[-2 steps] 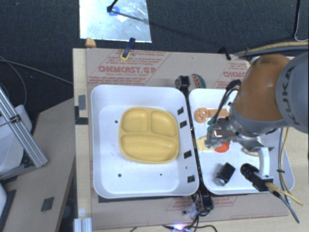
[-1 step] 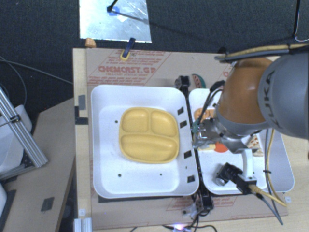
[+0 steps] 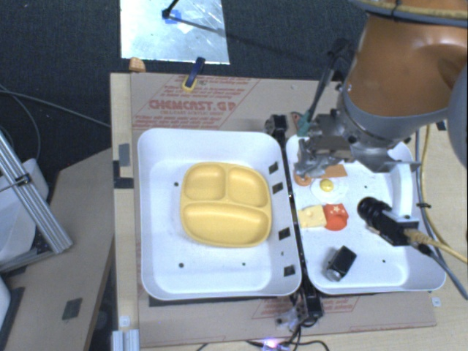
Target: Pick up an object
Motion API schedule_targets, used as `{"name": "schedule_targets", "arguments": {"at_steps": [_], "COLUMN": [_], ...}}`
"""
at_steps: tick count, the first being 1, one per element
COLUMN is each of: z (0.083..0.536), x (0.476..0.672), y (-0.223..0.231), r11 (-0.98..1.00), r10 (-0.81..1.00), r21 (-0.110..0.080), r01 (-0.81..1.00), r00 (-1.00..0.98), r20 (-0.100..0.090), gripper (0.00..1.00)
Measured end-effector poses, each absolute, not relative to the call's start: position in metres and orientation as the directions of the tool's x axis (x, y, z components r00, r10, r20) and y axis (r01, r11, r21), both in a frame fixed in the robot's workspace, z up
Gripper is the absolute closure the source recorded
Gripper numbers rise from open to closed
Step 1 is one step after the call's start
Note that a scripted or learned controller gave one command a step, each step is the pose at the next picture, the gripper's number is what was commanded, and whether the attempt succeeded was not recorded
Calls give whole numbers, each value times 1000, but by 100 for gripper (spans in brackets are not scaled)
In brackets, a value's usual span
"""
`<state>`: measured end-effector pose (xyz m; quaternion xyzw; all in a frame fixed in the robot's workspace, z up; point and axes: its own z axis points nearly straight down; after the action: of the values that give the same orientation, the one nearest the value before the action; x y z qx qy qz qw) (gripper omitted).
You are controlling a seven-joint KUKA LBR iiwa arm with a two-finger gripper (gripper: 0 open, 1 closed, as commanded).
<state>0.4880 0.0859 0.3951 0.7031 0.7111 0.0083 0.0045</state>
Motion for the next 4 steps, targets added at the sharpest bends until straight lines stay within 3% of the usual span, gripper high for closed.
{"name": "schedule_targets", "arguments": {"at_steps": [1, 3, 4], "z": [426, 341, 333], "x": [487, 487, 487], "y": [132, 52, -5], "r11": [6, -4, -2], "r10": [1000, 1000, 1000], "r21": [4, -1, 3], "r01": [1000, 1000, 1000], "r00": [-6, 4, 2], "r20": [1, -1, 0], "gripper": [100, 100, 100]}}
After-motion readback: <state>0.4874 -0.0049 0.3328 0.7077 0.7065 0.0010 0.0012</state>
